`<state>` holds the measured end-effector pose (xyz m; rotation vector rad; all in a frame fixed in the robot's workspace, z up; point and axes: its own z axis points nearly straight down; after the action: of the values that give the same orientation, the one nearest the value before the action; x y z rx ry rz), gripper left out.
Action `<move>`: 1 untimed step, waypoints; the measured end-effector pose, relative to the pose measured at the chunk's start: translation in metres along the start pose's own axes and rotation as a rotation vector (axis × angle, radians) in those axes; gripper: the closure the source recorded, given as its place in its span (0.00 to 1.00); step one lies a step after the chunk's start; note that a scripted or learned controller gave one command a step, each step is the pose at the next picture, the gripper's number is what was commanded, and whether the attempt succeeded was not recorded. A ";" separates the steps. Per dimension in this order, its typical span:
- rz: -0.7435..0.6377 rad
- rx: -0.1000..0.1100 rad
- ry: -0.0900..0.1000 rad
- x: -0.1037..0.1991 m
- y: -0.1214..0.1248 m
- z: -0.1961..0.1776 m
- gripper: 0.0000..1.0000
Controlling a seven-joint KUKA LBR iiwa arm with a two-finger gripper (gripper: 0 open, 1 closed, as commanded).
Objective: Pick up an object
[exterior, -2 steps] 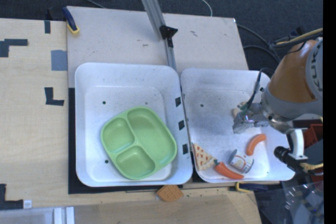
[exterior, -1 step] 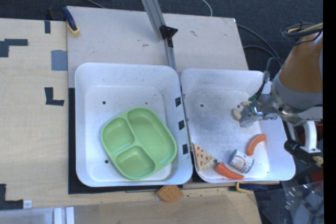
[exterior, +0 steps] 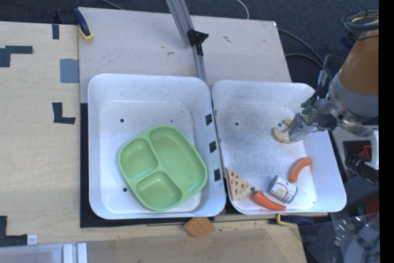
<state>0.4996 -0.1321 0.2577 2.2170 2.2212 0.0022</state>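
**Gripper low over the pretzel-like piece: check the seat before lifting**

Gripper (exterior: 300, 127) sits in the right bin (exterior: 258, 101), at its right side, touching or just above a small tan pretzel-like piece (exterior: 282, 133). Can't tell how the fingers stand; the wrist body hides them, and nothing visibly sits between them.

Nearby in the same bin: orange sausage (exterior: 300, 168) below the gripper, small can (exterior: 282, 189), carrot (exterior: 267, 199) and waffle wedge (exterior: 237, 183) along the lower edge. All are apart from the target, so no crowding.

My read: the piece is flat and thin, so it's easy to pinch air or push it sideways. Centre over it, go down to the bin floor, close fully, lift straight and slow.

Left bin (exterior: 104, 101) holds a green divided plate (exterior: 162, 167). A cookie (exterior: 198, 226) lies on the worktop (exterior: 37, 132).
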 end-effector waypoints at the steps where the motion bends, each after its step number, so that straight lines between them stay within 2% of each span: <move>1: -0.005 0.004 0.003 0.048 0.028 0.002 1.00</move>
<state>0.5275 -0.0836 0.2559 2.2153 2.2301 0.0009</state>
